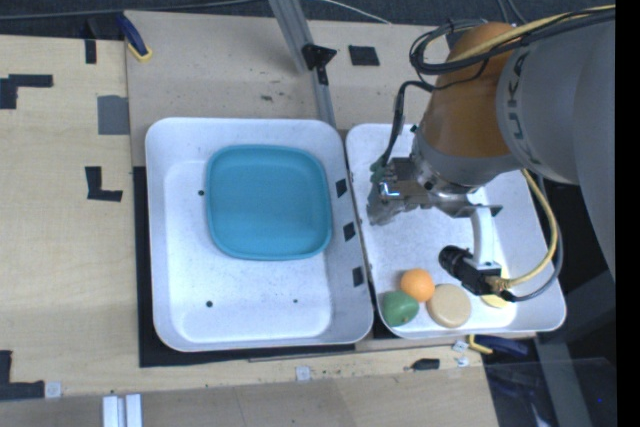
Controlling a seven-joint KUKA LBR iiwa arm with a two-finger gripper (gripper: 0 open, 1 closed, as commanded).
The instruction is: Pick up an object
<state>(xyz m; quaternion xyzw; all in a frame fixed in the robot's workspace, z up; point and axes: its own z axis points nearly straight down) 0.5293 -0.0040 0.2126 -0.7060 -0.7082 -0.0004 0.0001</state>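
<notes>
Grey and orange, the arm (500, 105) covers much of the right bin (530, 315), its gripper (385, 200) low by the bin's left wall; whether it is open or shut I cannot tell, and nothing is visible in it. The left bin (170, 245) holds a blue plate (268, 201). Three small things cluster at the right bin's near edge: a tan disc (450, 306), an orange ball (417, 284) and a green ball (400, 308), touching or nearly so. Likely trouble: descending here grabs nothing, and among crowded round pieces one may roll away.
</notes>
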